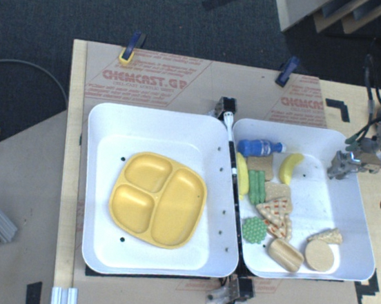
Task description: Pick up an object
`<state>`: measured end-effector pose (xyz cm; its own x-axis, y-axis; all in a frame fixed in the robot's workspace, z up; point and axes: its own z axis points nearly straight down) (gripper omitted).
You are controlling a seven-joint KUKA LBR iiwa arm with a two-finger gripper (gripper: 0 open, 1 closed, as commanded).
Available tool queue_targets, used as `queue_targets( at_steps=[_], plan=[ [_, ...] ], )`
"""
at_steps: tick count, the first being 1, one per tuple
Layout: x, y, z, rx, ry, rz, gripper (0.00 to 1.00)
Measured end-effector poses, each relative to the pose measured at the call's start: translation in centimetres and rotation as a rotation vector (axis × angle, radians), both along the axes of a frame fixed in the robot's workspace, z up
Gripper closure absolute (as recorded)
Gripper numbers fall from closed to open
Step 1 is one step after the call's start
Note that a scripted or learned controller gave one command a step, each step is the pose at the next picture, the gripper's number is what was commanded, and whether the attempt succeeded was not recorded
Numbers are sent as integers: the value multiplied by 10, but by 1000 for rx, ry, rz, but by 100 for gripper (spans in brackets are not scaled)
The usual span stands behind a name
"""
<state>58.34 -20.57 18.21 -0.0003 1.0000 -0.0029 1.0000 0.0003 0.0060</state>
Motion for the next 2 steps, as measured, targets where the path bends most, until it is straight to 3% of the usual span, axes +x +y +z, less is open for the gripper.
queue_targets(
  at_steps=[1, 2],
  plan=[
    [1, 0, 45, 0, 0, 0, 100],
    [13, 42, 50, 1, 2, 3, 100]
  ],
)
